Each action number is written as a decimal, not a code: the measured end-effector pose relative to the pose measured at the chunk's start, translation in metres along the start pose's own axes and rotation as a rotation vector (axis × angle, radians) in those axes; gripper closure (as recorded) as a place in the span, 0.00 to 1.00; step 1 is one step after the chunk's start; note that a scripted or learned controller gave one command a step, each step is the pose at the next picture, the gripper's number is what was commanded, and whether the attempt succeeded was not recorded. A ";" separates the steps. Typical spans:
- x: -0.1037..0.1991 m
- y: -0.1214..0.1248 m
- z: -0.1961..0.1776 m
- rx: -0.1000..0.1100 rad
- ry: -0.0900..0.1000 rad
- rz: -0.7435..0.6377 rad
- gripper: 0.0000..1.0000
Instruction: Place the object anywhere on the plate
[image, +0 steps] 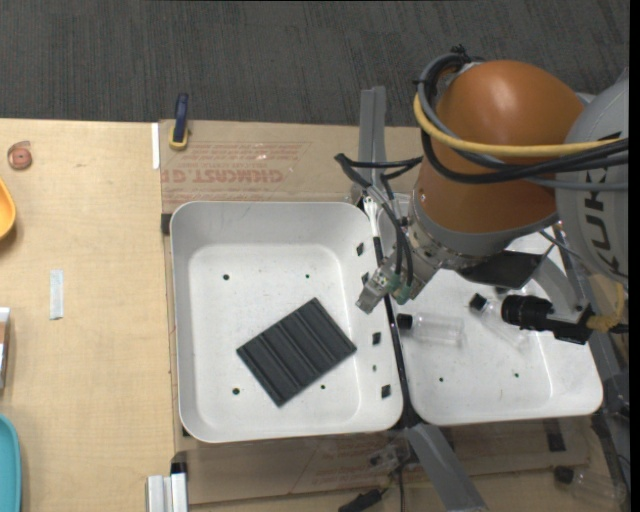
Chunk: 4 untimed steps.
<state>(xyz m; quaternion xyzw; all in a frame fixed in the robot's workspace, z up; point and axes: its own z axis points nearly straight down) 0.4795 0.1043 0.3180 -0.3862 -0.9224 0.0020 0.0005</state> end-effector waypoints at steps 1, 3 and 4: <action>-0.022 0.058 0.044 -0.003 0.000 -0.369 1.00; 0.043 0.067 0.020 -0.003 0.000 -0.766 1.00; -0.012 0.052 -0.002 -0.005 -0.003 -0.732 1.00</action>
